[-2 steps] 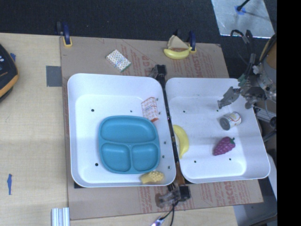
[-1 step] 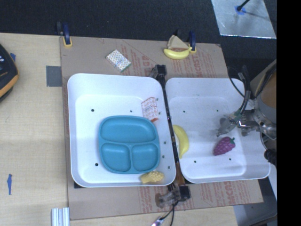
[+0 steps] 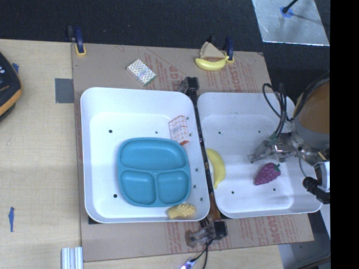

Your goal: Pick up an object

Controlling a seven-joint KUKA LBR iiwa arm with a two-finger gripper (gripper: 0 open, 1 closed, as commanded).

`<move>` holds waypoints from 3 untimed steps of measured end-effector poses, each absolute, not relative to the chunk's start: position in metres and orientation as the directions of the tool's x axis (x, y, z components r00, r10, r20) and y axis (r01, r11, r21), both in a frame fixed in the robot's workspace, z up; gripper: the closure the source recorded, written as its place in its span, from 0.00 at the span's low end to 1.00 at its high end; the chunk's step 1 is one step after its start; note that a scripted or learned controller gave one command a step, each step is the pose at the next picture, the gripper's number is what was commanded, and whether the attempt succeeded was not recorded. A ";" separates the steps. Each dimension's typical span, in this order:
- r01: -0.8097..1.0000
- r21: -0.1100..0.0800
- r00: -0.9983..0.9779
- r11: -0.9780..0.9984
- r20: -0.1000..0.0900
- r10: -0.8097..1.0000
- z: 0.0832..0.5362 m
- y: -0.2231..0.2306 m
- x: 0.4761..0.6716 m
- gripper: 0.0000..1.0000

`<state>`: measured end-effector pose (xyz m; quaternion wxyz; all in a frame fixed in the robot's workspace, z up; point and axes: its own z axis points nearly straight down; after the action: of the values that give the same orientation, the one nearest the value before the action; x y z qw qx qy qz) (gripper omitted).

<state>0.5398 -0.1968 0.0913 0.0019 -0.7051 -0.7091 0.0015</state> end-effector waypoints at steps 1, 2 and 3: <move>1.000 -0.002 -0.004 0.004 0.000 1.000 0.092 -0.211 0.656 0.00; 1.000 -0.003 -0.008 0.008 -0.001 1.000 0.103 -0.212 0.657 1.00; 1.000 0.000 -0.004 0.004 -0.001 1.000 0.133 -0.212 0.657 1.00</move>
<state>0.6566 -0.2123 0.1326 -0.0003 -0.7056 -0.7086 0.0004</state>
